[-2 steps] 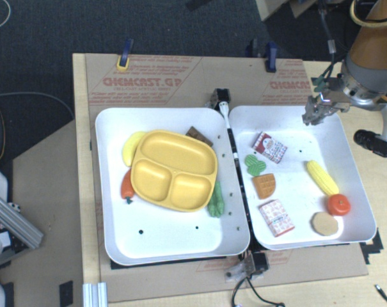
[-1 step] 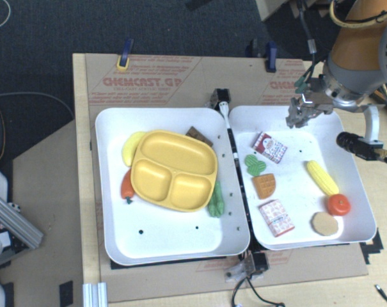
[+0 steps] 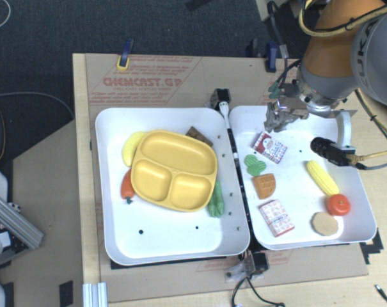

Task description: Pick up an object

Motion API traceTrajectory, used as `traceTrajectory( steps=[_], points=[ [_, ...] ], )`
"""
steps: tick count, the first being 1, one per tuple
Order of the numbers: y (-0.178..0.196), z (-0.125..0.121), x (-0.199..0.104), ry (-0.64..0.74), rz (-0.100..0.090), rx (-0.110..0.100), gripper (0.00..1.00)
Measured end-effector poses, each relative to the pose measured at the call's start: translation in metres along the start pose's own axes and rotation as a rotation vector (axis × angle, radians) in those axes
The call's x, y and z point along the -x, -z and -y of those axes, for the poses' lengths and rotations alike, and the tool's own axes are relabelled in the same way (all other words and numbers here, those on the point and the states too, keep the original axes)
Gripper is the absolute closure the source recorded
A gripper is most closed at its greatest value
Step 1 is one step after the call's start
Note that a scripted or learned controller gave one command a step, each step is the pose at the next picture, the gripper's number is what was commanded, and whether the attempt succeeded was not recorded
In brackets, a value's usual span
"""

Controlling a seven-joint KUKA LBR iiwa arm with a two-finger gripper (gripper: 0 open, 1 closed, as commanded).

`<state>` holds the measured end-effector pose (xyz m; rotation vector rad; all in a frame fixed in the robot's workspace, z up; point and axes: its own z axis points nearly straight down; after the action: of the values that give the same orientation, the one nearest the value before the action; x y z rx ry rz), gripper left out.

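My gripper (image 3: 277, 121) hangs over the back left part of the right bin (image 3: 356, 232), just above and behind a red-and-white packet (image 3: 270, 148). Nothing shows between its fingers. In the same bin lie a green piece (image 3: 254, 165), an orange block (image 3: 265, 185), a second red-and-white packet (image 3: 276, 217), a yellow corn cob (image 3: 322, 177), a red tomato (image 3: 338, 204) and a tan round piece (image 3: 324, 224).
The left bin (image 3: 113, 222) holds a yellow divided tray (image 3: 173, 170) lying over a yellow fruit (image 3: 132, 147), a red-orange piece (image 3: 127, 187), a green vegetable (image 3: 216, 201) and a brown item (image 3: 198, 135). A black fitting (image 3: 332, 151) sticks into the right bin.
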<state>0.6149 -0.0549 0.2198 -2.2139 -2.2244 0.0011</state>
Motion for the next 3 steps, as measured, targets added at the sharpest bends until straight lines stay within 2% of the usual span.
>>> traceTrajectory(
  steps=[1,2,3],
  points=[
    [0.012,0.007,0.003,-0.005,0.001,0.004,1.0],
    [-0.006,0.007,0.011,-0.006,0.002,-0.001,1.0],
    [0.016,0.002,0.009,-0.004,0.002,0.007,1.0]
  ],
)
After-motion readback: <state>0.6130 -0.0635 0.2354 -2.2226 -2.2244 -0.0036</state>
